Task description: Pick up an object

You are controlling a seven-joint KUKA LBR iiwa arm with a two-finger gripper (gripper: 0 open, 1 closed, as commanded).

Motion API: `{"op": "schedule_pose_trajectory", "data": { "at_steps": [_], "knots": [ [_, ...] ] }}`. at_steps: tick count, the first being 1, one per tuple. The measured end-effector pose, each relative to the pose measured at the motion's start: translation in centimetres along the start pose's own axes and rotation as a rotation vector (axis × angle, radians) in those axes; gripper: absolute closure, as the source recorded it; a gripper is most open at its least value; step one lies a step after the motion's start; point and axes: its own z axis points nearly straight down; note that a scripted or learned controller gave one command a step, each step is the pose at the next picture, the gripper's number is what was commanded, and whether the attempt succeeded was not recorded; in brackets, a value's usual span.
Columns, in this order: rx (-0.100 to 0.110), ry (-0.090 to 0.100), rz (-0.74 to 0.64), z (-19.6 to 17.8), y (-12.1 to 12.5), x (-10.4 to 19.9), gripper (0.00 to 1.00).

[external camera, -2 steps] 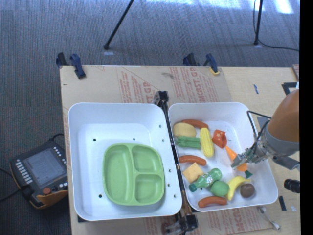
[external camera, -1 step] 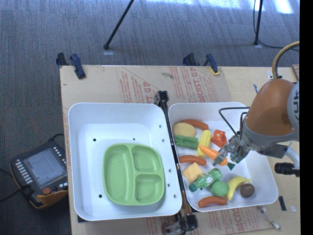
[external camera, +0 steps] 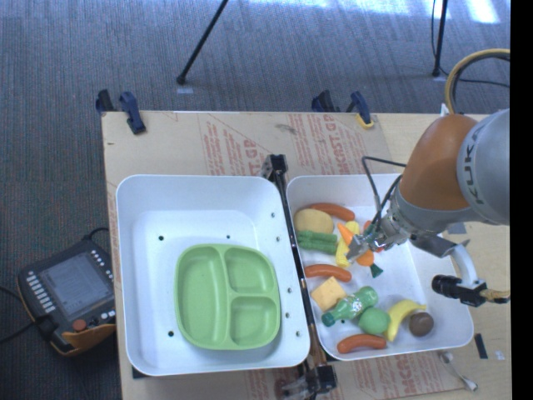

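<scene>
Camera view shows the gripper low over toy food in the right bin; fingers' state I cannot tell; green plate sits left.

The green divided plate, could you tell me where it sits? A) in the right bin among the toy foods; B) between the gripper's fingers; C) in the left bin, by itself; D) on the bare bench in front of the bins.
C: the green divided plate lies flat on the floor of the left bin, while the toy foods fill the right bin.
</scene>
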Motion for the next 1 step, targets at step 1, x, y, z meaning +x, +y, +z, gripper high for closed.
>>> {"op": "schedule_pose_trajectory", "data": {
  "at_steps": [1],
  "knots": [
    [-0.001,-0.001,0.170,-12.52,0.61,3.68,1.00]
  ]
}}
